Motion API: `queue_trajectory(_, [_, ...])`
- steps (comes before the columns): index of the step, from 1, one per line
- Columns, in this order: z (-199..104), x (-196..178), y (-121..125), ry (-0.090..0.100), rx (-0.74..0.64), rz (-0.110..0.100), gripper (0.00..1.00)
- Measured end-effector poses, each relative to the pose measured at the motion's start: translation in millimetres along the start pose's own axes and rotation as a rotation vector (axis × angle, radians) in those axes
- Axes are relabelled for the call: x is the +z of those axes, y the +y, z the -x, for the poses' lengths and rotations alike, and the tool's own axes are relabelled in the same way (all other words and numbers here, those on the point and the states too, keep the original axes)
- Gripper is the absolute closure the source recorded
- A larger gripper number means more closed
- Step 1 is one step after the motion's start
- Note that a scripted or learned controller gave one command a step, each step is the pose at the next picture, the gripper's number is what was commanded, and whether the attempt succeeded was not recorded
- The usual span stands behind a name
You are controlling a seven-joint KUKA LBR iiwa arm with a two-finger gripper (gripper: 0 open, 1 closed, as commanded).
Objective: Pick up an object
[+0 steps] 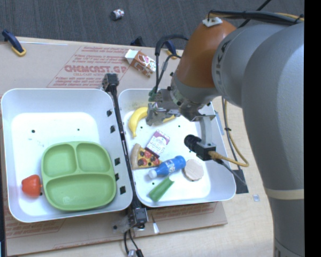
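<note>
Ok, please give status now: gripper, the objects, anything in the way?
Gripper low over right bin, beside banana. Nothing seen held. Pizza slice, blue bottle, green piece lie close together nearby.

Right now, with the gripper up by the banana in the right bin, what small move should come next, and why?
Probably a short, straight descent. The gripper hangs at the banana's upper end in the right bin, nothing visibly between its fingers, so lowering onto the banana looks like the shortest route to a grasp.

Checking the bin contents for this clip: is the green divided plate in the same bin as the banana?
No: the green divided plate lies in the left bin, while the banana lies in the right bin.
</note>
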State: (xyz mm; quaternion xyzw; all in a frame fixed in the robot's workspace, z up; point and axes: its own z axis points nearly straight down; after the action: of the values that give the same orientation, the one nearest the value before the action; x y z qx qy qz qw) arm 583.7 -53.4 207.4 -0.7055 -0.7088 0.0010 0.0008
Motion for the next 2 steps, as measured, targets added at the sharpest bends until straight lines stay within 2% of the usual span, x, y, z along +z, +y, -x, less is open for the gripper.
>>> queue_trajectory(1, [0, 0, 0, 0.0, 0.0, 0.0, 0.0])
queue_trajectory(2, [38, 111, 22, -0.002, -0.004, 0.009, 0.0])
